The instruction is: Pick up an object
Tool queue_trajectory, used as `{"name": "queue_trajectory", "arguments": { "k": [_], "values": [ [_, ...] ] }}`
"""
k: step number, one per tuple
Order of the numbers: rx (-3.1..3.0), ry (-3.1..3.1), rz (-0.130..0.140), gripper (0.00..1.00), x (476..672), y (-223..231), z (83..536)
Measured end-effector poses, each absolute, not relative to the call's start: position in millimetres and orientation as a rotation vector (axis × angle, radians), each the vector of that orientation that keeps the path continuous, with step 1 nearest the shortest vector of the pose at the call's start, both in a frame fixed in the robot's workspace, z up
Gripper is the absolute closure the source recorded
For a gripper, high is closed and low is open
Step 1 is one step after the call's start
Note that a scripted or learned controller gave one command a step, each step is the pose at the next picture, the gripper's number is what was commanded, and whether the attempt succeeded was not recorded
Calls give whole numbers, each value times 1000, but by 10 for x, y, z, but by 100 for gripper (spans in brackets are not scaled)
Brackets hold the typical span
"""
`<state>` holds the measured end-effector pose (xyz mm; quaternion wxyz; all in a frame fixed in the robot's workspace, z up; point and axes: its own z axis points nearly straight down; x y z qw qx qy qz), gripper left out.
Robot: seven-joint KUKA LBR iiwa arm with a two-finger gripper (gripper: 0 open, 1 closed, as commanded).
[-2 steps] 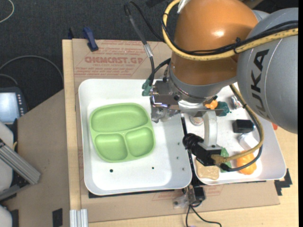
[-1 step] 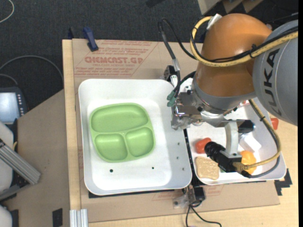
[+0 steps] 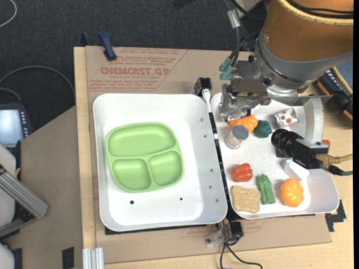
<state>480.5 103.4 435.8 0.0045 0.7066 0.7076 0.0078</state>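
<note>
1. Orange and stubby, a toy carrot (image 3: 245, 122) is judged the likeliest thing to be picked, since it lies nearest the end effector (image 3: 231, 110). It is found in the upper left part of the right bin (image 3: 269, 162), close to the wall shared with the left bin (image 3: 104, 122).
2. The end effector is seen right of the frame's centre, just above and left of the carrot. The two appear to overlap, but contact cannot be confirmed. How far the end effector is open cannot be told, and nothing is seen to be held.
3. Its low pose over that corner is read as suited to a grasp from above.
4. A teal piece (image 3: 262, 129) and a small grey-capped jar (image 3: 236, 137) are crowded just beside the carrot, so a clean closing may be hindered.
5. Lower in the frame, a red pepper (image 3: 242, 173), a green vegetable (image 3: 265, 189), a bread slice (image 3: 246, 199) and an orange pumpkin (image 3: 292, 191) are loosely spread, apparently scattered as further candidates.
6. A green divided tray (image 3: 145, 156) is carried in the left bin, and both bins are borne by the cardboard-covered worktop (image 3: 140, 69).
</note>
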Motion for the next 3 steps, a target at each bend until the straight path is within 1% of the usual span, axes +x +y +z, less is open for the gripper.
{"name": "queue_trajectory", "arguments": {
  "k": [1, 2, 3],
  "values": [
    [2220, 2228, -6, 100, 4786, 1374, 4102],
    [2220, 2223, 0, 100, 4794, 1358, 4220],
    [2227, 2224, -16, 100, 4781, 1398, 3093]
  ]
}}
